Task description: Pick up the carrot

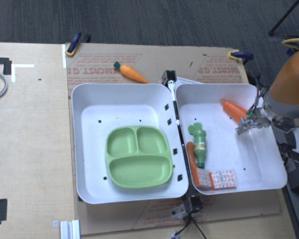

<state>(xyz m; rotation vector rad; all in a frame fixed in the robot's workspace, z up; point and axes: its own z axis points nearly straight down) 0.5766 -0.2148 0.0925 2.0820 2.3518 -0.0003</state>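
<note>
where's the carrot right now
The carrot lies on the cardboard outside the bins, just behind the left bin's back rim, far from the hand.

A carrot (131,72) lies on cardboard above the left bin (84,148). The claw (249,125) hovers in the right bin (266,168), beside an orange toy (232,109).

The arm (288,91) is mostly grey with a fat rounded orange band up top, ending in a small silvery metal pincer (245,125) with thin fingers.
</note>
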